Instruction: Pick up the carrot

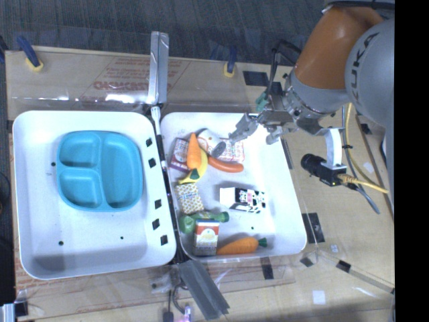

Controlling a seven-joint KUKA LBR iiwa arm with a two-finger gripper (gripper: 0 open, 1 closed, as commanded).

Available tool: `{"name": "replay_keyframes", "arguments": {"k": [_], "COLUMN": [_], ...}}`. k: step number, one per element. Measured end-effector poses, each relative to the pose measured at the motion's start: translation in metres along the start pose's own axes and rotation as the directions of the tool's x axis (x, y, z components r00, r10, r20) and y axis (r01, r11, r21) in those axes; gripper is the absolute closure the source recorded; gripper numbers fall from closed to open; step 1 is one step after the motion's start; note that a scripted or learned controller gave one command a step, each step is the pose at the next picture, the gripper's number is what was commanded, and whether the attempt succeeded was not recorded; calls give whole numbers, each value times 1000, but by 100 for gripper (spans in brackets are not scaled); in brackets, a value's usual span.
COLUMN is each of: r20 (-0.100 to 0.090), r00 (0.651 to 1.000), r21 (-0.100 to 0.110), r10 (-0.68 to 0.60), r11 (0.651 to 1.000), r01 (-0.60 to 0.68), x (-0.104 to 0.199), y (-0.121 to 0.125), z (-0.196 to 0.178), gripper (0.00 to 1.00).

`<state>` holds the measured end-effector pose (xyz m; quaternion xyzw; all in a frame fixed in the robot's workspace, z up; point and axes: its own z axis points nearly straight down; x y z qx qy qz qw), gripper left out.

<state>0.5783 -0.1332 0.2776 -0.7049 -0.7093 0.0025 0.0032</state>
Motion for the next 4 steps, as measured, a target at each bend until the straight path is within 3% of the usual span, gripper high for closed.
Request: {"name": "replay_keyframes", "arguments": {"k": [1, 2, 3, 4], "r20": [1, -2, -2, 2], "r00": [993, 970, 970, 988], "r21": [0, 2, 1, -3], "r10": [-115, -243, -244, -154], "r11": [993, 970, 970, 988], "r01": [115, 243, 244, 154], "x": [32, 26, 26, 91], "y": [1, 67, 68, 79], "z": [167, 182, 173, 59], "gripper": [0, 0, 100, 100]}}
